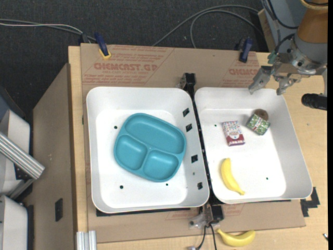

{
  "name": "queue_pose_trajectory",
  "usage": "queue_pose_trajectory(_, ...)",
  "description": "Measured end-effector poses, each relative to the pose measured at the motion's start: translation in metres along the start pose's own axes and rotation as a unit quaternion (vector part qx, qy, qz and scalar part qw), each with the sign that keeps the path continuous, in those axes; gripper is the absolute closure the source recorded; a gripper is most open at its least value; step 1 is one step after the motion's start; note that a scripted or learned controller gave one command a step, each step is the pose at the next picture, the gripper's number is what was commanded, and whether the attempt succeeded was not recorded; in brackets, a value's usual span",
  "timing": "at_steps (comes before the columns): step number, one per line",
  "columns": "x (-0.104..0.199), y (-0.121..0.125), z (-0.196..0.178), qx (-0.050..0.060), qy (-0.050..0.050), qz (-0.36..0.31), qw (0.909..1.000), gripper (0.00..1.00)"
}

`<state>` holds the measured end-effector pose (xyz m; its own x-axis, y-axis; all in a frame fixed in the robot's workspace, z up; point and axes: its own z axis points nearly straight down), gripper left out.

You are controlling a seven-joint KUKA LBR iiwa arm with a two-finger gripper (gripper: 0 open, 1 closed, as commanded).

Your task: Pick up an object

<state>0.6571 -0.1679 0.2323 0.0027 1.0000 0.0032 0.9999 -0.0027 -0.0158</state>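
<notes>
The right bin point(291, 155) holds a yellow banana point(230, 176) near its front, a small red and white box point(233, 133) in the middle, and a green round can point(258, 123) lying further back and right. My gripper point(270, 87) hangs open above the bin's back right corner, its two fingers spread apart and pointing down, nothing between them. It is behind and slightly right of the green can, apart from it.
The left bin point(99, 139) holds a teal divided plate point(150, 146). A second banana point(237, 237) lies outside the bins at the bench's front edge. Blue clamps point(102, 45) and cables sit along the back of the board.
</notes>
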Motion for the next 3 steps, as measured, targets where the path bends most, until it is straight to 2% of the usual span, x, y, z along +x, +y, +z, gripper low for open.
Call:
queue_pose_trajectory(1, 0.001, 0.002, -0.01, -0.007, -0.001, -0.002, 1.0, 0.0)
queue_pose_trajectory(3, -0.009, 0.005, 0.082, -0.005, -0.001, -0.002, 1.0, 0.0)
